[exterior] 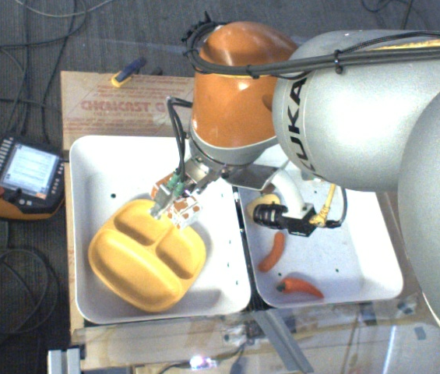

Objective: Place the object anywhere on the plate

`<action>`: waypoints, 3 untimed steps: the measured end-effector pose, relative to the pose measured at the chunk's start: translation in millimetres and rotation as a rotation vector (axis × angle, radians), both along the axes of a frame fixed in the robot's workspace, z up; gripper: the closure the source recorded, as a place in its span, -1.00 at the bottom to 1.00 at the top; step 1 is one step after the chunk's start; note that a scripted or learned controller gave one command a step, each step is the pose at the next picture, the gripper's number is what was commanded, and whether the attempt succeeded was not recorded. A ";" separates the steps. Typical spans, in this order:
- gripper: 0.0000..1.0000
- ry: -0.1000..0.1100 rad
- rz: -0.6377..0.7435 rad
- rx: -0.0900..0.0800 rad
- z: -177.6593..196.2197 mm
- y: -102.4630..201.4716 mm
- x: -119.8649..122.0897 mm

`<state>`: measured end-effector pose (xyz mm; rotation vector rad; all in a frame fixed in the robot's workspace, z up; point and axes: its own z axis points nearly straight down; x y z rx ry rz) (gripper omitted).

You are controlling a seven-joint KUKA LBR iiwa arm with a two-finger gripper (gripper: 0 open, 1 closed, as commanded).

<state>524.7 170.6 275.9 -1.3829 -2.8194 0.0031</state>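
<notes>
An orange pendant (19,178) lies on the floor past the left bin's (87,209) left edge. Inside that bin, a yellow divided plate (146,255) fills the middle toward the front edge. The gripper (174,201) hangs over the plate's back right rim; whether anything sits between its tips cannot be told. In the right bin (360,279), an orange sausage-shaped piece (272,252) lies near the left wall, and a red pepper (299,287) lies by the front edge.
</notes>
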 end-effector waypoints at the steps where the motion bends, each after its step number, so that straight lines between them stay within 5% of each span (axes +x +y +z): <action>1: 1.00 -0.001 -0.011 -0.001 -11.0 -33.8 5.3; 2: 1.00 0.000 0.202 -0.001 -24.9 -40.8 36.5; 3: 1.00 0.002 0.203 0.001 -16.5 -39.7 36.5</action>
